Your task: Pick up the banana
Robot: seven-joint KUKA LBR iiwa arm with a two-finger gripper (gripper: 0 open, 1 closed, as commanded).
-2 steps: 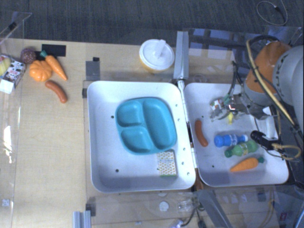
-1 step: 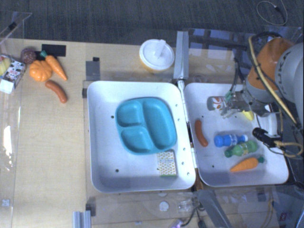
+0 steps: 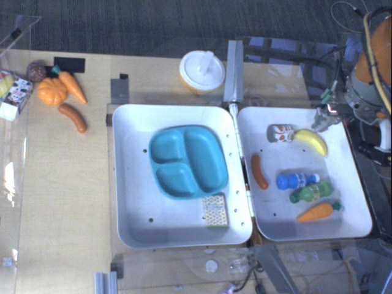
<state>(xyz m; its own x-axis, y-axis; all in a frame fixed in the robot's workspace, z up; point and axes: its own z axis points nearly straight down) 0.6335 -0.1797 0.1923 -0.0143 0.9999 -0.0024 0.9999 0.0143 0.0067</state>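
The small metal gripper [image 3: 323,119] hovers just right of the curved yellow banana [image 3: 310,141] in the right white bin [image 3: 361,216], whether its jaws are apart I cannot tell.

- End effector [image 3: 323,119]: small and blurred just beside the banana [image 3: 310,141]; finger position cannot be determined.
- Arm [image 3: 373,72]: cut off by the right edge, beyond the banana.
- Can [image 3: 280,133] touching the banana's left end: label too small to read.
- Items [image 3: 12,90] far left of the banana: cut by the edge, unidentifiable.
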